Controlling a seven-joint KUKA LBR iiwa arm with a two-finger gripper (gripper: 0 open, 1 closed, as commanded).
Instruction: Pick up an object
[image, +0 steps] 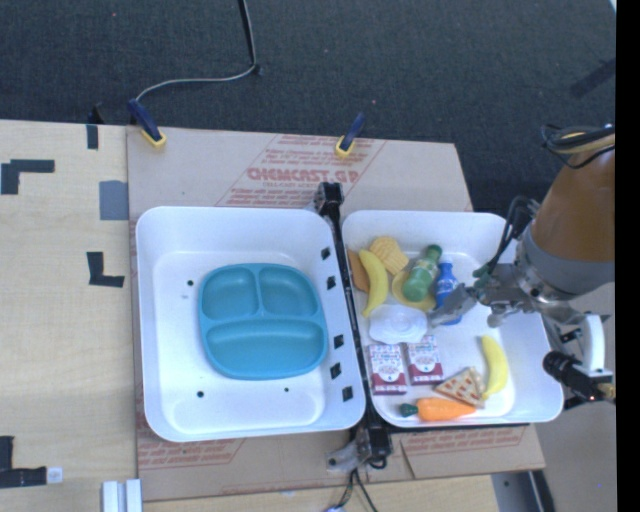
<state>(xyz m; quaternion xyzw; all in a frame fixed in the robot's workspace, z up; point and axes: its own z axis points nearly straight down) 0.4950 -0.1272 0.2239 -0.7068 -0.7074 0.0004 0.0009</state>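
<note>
The right bin (520, 400) holds several toy foods: a large banana (372, 282), a yellow ridged piece (389, 253), a green bottle (421, 274), a blue item (446, 278), a white round lid (397, 325), two red-and-white cartons (387, 366) (424, 361), a small banana (493, 364), a toast slice (460, 385) and a carrot (441, 408). My gripper (474, 306) hangs over the bin's right half, open, its fingers spread. One finger (448, 303) lies across the blue item; the other points toward the small banana. Only bare bin floor shows between them.
The left bin (160, 400) holds a blue divided plate (263, 320). A black clamp strip (340, 300) runs between the bins. Both bins stand on a cardboard sheet (300, 170) held by yellow clips. The grey and orange arm (575, 230) overhangs the right bin's right wall.
</note>
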